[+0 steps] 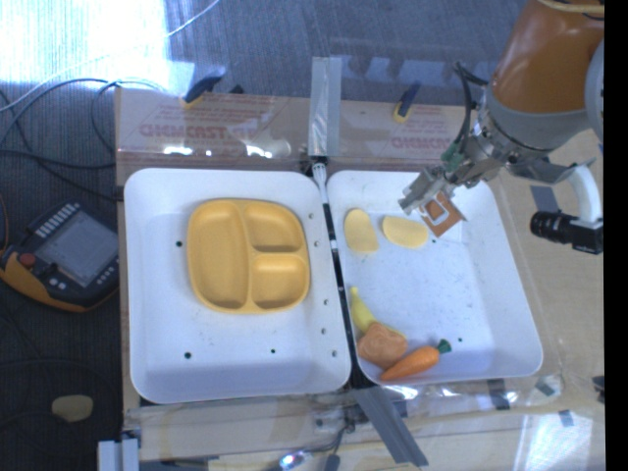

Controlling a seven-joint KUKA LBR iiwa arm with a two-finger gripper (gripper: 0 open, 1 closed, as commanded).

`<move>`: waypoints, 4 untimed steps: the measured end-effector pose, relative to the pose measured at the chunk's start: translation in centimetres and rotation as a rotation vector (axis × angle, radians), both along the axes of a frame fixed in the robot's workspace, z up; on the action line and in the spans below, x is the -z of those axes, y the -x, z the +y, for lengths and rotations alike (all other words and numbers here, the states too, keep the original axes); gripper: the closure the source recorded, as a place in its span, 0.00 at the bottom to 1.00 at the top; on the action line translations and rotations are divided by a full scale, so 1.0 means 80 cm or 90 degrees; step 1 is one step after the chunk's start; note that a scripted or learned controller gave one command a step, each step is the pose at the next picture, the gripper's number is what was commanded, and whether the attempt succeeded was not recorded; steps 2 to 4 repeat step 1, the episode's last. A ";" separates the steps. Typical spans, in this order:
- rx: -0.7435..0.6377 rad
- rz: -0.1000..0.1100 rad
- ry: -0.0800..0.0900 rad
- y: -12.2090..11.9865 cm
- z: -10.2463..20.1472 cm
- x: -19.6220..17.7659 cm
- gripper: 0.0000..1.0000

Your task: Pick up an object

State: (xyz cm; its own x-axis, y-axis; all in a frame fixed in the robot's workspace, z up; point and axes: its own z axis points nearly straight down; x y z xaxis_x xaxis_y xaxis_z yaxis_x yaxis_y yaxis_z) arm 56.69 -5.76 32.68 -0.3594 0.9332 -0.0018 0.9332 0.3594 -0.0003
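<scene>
My gripper (430, 204) hangs over the back of the right bin (491, 292), just above and to the right of a pale yellow flat piece (402, 232). A second pale yellow piece (360, 231) lies to its left near the bin's divider. At the front of the same bin sit a small yellow banana (361, 312), an orange lumpy piece (380, 342) and a carrot with a green tip (412, 361). Nothing shows as held by the gripper.
The left bin (157, 341) holds a yellow divided plate (248, 255). A taped ridge (329, 214) separates the two bins. The arm's orange band (549, 37) and grey wrist stand over the right bin's back right corner. A black camera part (564, 227) sticks out at the right.
</scene>
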 end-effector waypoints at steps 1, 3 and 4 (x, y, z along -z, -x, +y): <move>-0.051 0.002 0.001 -0.016 0.029 0.022 1.00; -0.051 0.002 0.001 -0.016 0.029 0.022 1.00; -0.051 0.002 0.001 -0.016 0.029 0.022 1.00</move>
